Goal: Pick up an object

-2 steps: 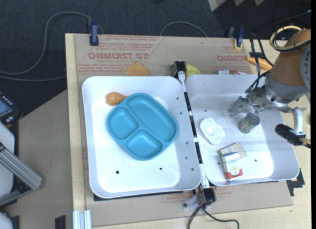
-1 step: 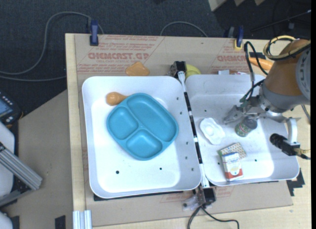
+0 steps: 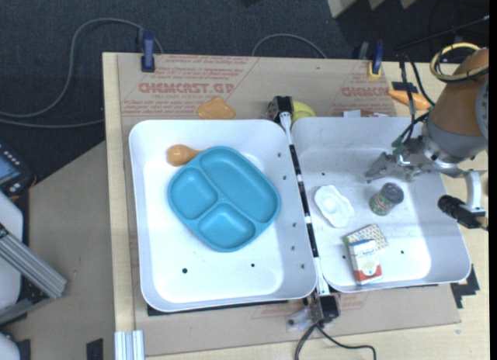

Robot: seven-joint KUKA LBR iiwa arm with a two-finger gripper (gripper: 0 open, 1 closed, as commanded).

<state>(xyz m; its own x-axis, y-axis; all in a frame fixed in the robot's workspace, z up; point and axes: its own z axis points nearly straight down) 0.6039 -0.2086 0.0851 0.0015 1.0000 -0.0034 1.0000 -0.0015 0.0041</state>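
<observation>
In the right bin [image 3: 435,269] lie a small round can [image 3: 386,198], a white crumpled object [image 3: 332,204] and a red and white box [image 3: 365,252]. My gripper [image 3: 394,166] hangs over the back of this bin, just above and behind the can. It is open with nothing between its fingers. The left bin [image 3: 155,265] holds a blue divided plate [image 3: 223,196] and a small orange toy [image 3: 181,154] at the plate's back left corner.
Behind the bins on the cardboard lie an orange piece [image 3: 216,108], a yellow object [image 3: 300,110] and another orange item [image 3: 413,99]. The arm's grey body and orange band [image 3: 460,106] rise at the right edge. Cables run along the back.
</observation>
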